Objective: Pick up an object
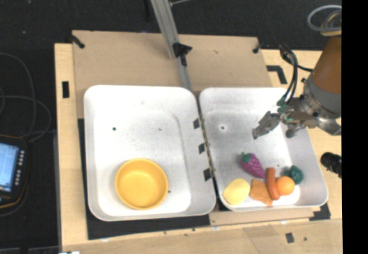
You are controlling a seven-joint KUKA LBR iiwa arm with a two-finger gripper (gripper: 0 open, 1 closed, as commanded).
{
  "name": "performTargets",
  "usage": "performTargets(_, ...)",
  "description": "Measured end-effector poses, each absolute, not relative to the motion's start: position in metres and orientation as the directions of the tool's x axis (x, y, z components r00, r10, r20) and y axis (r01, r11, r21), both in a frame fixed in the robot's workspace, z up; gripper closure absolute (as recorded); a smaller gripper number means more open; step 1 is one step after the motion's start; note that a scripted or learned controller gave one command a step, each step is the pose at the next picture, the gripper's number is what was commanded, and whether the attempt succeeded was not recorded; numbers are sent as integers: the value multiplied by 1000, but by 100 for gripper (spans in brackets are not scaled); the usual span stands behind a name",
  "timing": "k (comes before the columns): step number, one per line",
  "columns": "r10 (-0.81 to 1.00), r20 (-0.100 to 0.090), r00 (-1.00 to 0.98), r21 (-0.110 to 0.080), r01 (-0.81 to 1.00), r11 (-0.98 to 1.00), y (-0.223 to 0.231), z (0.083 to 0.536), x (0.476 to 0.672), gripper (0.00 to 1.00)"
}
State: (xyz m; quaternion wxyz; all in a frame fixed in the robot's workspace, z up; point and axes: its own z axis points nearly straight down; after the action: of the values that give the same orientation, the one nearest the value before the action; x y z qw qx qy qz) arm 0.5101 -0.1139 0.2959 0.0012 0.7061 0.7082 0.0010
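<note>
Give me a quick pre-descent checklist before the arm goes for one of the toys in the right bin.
1. End effector over right bin: ok.
2. Nothing between its fingers: ok.
3. End effector above a toy: not ok; grape, lemon, carrot and orange lie nearer the front wall.
4. Toys apart enough for a clean grasp: not ok, they crowd together.
5. Bowl out of the way in left bin: ok.
6. Finger opening: cannot tell.

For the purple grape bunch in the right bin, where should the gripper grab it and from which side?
Probably from straight above, across the middle of the purple grape bunch. It lies flat and elongated, slanting from upper left to lower right, with bare right bin floor on its long sides. The carrot crowds its lower right end, so avoid that end.
</note>
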Motion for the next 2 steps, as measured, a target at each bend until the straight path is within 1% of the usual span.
performTargets(1, 1000, 0, -1, 4, 1000, 1, -114, 296, 510, 0)
performTargets(2, 1000, -1, 0, -2, 1000, 0, -109, 245, 502, 0)
